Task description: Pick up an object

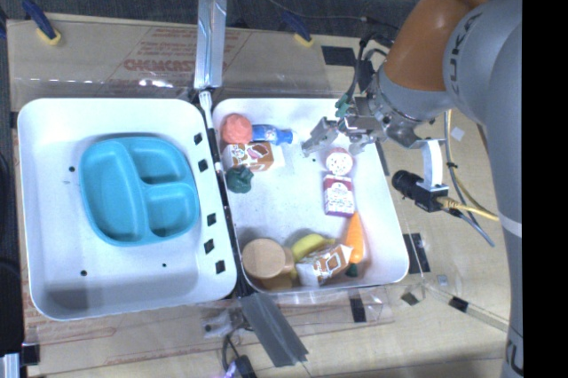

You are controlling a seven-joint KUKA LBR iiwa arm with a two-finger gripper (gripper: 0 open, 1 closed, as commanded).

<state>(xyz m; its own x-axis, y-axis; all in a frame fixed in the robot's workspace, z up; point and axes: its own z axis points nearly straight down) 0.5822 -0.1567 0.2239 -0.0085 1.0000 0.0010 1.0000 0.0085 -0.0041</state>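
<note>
**Fingers spread above a round packet near the right bin's far edge**

A small round white packet with a red print is seen lying flat in the right bin, near its far right corner. It lies just below the gripper, whose fingers are parted and grasp nothing; the packet is not between them. Just below the round packet, a rectangular pink-and-white packet is laid flat. An orange carrot is found against the right wall, with a yellow banana, a brown-and-white carton and a tan round tub grouped along the near edge. Along the left wall a red ball, a blue-and-white bottle, a second printed carton and a dark green piece are gathered. In the left bin a blue divided tray is placed.
</note>
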